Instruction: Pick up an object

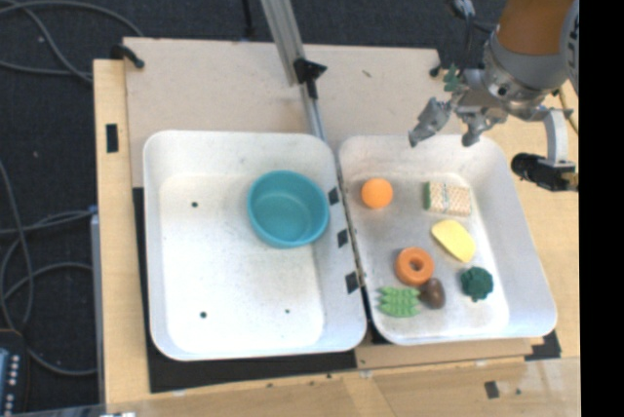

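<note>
My gripper hangs open above the far edge of the right bin, with nothing between its fingers. Below it in that bin lie an orange ball, a striped wafer-like block, a yellow piece, an orange ring, a small brown piece, a green leafy toy and a dark green broccoli-like piece. The block is the nearest item to the gripper, a little toward the camera from it.
A blue bowl sits in the left bin. A slanted metal post rises behind the gap between the bins. Cables lie on the dark floor at the left.
</note>
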Tool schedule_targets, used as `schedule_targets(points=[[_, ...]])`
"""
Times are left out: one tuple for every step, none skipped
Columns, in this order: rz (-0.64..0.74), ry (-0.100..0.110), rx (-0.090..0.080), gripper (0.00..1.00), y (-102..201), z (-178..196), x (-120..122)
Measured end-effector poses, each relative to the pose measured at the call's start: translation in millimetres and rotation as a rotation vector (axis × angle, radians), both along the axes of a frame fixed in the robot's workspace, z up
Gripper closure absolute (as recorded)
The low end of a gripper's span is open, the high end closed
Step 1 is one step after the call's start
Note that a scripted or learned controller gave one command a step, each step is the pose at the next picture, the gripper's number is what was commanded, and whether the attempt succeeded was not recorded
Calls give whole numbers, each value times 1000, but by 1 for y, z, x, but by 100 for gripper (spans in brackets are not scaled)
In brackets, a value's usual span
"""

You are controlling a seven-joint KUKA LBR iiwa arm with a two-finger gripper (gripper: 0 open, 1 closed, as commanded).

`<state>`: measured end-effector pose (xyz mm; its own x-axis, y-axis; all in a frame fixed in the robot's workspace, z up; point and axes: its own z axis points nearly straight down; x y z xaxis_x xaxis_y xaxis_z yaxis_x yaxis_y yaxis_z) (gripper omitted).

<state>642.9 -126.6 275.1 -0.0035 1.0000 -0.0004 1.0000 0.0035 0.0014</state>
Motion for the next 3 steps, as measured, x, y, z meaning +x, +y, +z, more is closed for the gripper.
schedule_targets(points=[[0, 0, 0, 0, 0, 0, 0], [-3, 4, -3, 0, 2, -43, -4], [-5, 6, -2, 0, 6, -96, -13]])
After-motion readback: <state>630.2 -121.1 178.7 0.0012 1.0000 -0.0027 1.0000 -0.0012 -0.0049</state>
